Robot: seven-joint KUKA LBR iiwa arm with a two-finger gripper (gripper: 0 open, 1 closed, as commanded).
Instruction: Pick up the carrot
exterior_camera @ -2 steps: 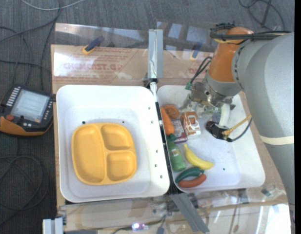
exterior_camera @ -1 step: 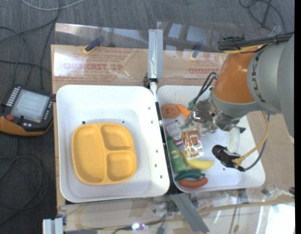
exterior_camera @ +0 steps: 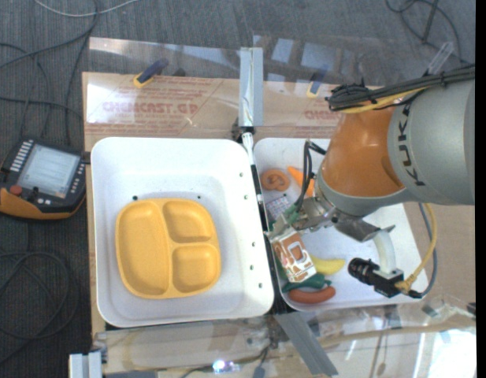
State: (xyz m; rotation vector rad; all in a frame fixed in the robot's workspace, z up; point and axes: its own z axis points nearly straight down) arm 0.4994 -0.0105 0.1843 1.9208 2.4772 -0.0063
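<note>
The carrot (exterior_camera: 297, 176) shows as a short orange piece in the upper left part of the right bin (exterior_camera: 400, 286), partly hidden behind the arm's wrist. My gripper (exterior_camera: 294, 220) hangs low over the left side of that bin, just below the carrot and above a brown and white carton (exterior_camera: 294, 260). The wrist and the big orange band cover the bin's middle. I see nothing clearly held.
A round orange piece (exterior_camera: 274, 181) lies left of the carrot. A yellow banana (exterior_camera: 331, 266) and a red sausage (exterior_camera: 309, 294) lie near the right bin's front edge. The left bin (exterior_camera: 109, 156) holds a yellow divided plate (exterior_camera: 168, 247). A pendant (exterior_camera: 39, 178) rests at far left.
</note>
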